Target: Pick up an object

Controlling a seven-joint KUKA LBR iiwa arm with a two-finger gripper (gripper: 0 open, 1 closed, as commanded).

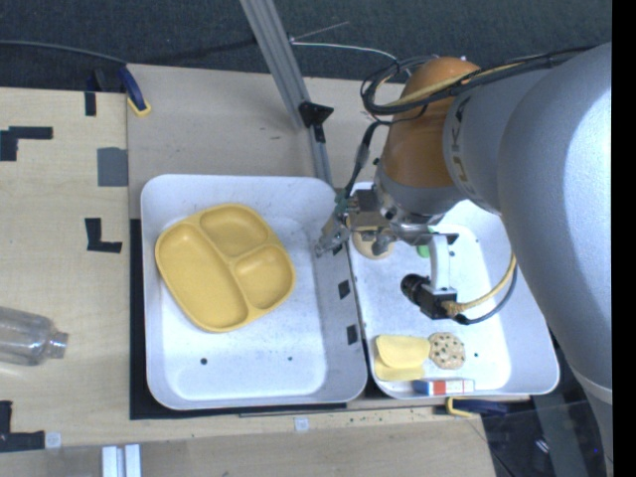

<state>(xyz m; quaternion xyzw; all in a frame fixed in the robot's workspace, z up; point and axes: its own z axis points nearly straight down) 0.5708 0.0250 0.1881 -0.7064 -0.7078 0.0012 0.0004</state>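
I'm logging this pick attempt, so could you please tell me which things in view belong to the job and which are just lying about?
Part of the job:
- gripper, low at the right bin's far left corner
- yellow block, cookie and small round object in the right bin
- yellow plate in the left bin

Lying about:
- clear bottle on the bench
- metal post

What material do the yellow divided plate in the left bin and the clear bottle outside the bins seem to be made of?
The yellow divided plate looks like moulded plastic, matte, with soft rounded compartment edges. The clear bottle seems thin transparent plastic, though glass is possible, since the bench shows through it.
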